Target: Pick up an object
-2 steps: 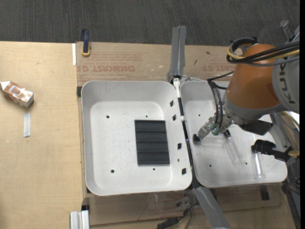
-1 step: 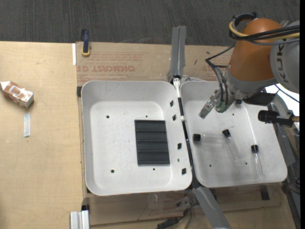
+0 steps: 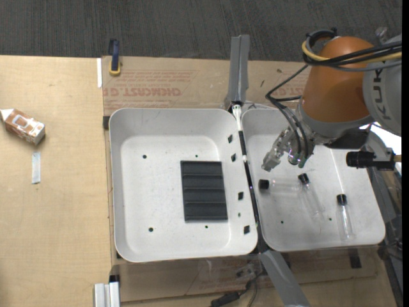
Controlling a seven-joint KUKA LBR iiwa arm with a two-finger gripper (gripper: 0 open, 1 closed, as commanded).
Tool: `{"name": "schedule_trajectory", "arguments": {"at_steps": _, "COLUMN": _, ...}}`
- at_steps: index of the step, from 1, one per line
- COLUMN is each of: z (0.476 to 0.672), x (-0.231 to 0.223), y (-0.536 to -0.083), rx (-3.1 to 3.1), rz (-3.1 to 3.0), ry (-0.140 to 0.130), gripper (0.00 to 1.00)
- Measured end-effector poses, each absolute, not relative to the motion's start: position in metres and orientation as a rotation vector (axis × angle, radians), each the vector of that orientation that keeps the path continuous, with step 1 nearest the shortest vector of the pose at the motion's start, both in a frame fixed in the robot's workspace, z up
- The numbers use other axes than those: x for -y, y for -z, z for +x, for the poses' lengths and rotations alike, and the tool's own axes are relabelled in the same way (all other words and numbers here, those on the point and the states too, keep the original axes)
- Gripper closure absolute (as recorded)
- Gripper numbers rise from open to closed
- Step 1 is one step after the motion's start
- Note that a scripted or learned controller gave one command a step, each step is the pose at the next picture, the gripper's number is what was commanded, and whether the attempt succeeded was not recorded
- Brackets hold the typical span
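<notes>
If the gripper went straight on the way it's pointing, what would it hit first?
Probably the black-capped clear tube lying near the left wall of the right bin, or the bare floor just beside it. The gripper hangs tilted above that spot; depth is unclear from this view.

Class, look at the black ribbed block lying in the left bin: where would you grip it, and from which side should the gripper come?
Probably from straight above, closing across the short width of the black ribbed block near its middle. It lies flat in the left bin, clear of the walls, so both long edges are free; lengthwise it looks too long to span.
</notes>
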State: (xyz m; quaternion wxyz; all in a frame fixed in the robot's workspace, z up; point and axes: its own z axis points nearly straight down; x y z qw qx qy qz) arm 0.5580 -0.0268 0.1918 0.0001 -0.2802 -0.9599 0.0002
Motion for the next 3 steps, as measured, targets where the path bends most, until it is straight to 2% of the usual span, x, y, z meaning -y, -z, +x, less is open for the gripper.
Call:
{"name": "schedule_trajectory", "arguments": {"at_steps": 1, "z": 0.593, "x": -0.020, "y": -0.274, "rx": 2.862, "rz": -1.301, "ry": -0.001, "gripper": 1.00}}
{"name": "schedule_trajectory", "arguments": {"at_steps": 2, "z": 0.628, "x": 0.027, "y": -0.191, "rx": 2.910, "rz": -1.184, "ry": -0.002, "gripper": 1.00}}
{"name": "schedule_trajectory", "arguments": {"at_steps": 3, "z": 0.594, "x": 0.030, "y": -0.192, "rx": 3.116, "rz": -0.403, "ry": 0.001, "gripper": 1.00}}
